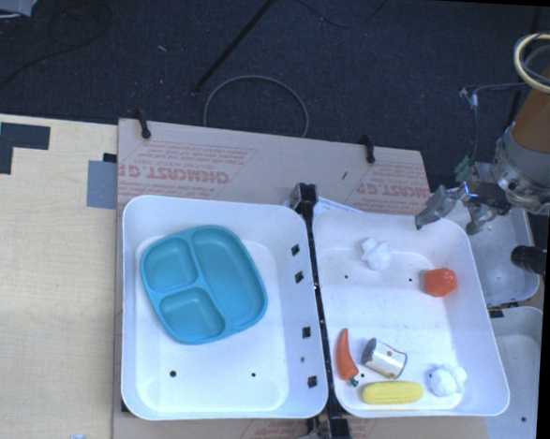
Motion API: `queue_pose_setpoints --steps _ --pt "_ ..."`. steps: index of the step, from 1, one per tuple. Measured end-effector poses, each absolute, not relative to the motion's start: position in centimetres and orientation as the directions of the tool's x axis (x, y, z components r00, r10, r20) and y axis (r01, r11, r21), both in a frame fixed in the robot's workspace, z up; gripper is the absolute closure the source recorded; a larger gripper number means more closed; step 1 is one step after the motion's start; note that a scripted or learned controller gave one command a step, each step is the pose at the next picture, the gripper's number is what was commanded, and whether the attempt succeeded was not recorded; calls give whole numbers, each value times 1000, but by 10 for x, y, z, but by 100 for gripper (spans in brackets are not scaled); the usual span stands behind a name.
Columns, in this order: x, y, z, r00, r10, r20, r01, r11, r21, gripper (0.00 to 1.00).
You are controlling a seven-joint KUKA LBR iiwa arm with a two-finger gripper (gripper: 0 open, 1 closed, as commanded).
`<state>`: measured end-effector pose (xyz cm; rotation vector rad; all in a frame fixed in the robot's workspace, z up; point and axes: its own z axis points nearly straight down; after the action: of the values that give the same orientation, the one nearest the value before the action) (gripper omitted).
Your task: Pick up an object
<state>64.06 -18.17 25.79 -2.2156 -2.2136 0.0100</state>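
The right bin (480,303) holds several small objects. A white crumpled lump (376,254) lies near its far edge, with an orange-red ball (441,282) to its right. At the near side lie a red chili-shaped piece (344,355), a small metal can on its side (384,358), a yellow corn cob (392,393) and another white lump (445,380). My gripper (456,213) hovers over the bin's far right corner, above and behind the ball. It is open, with nothing between its fingers.
The left bin (138,364) holds a blue divided plate (202,282). A black divider (309,301) runs between the bins. Cardboard lies under both bins, with a wooden benchtop (36,282) to the left.
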Motion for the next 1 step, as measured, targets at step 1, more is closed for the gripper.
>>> queue_pose_setpoints --steps 1 --pt "643 -182 264 0 1000 0 1000 0 -1 0"
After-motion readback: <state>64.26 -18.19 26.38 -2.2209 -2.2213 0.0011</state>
